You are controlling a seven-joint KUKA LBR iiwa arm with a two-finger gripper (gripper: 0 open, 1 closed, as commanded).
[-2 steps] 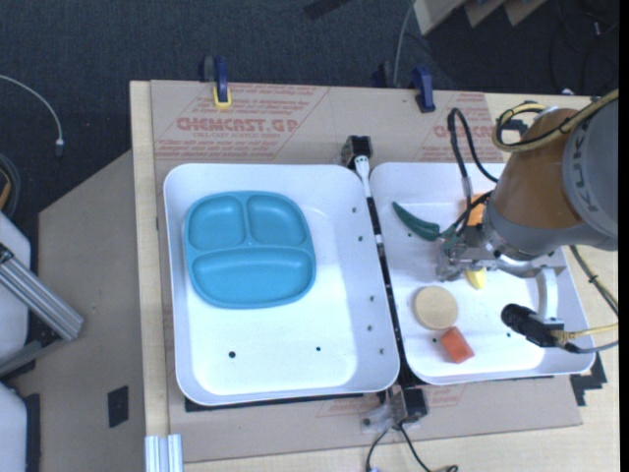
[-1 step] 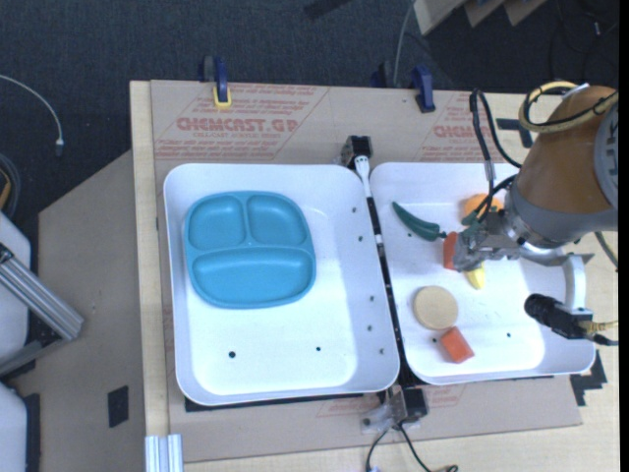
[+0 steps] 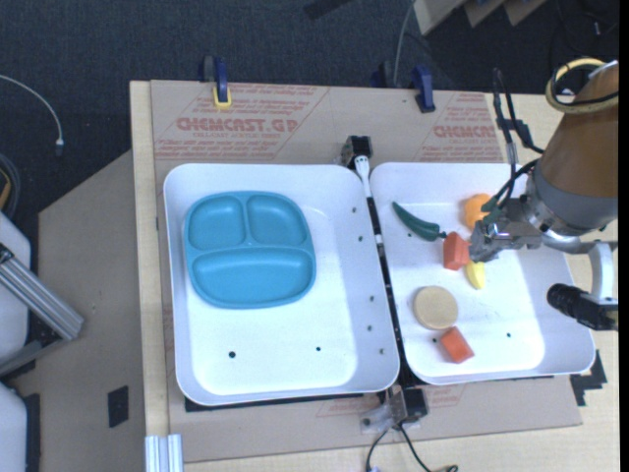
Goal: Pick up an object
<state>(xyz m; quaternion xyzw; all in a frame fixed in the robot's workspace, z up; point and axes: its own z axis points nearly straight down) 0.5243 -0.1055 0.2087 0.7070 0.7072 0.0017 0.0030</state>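
Observation:
The right bin point(image 3: 521, 347) holds several small items. A green curved piece point(image 3: 418, 222) lies at the back left, with an orange ball point(image 3: 475, 207) to its right. A red-orange chunk point(image 3: 455, 252) sits mid-bin beside a small yellow piece point(image 3: 476, 276). Nearer the front are a round tan disc point(image 3: 434, 307) and another red-orange chunk point(image 3: 455, 345). My gripper point(image 3: 488, 240) hangs low over the bin, just right of the red-orange chunk and above the yellow piece. The orange ball is partly hidden behind the wrist.
The left bin point(image 3: 285, 347) holds a blue divided plate point(image 3: 251, 250) in its back half. The arm's grey body with its orange band point(image 3: 582, 165) covers the right bin's back right corner. A black part point(image 3: 580, 305) sticks out over the right rim.

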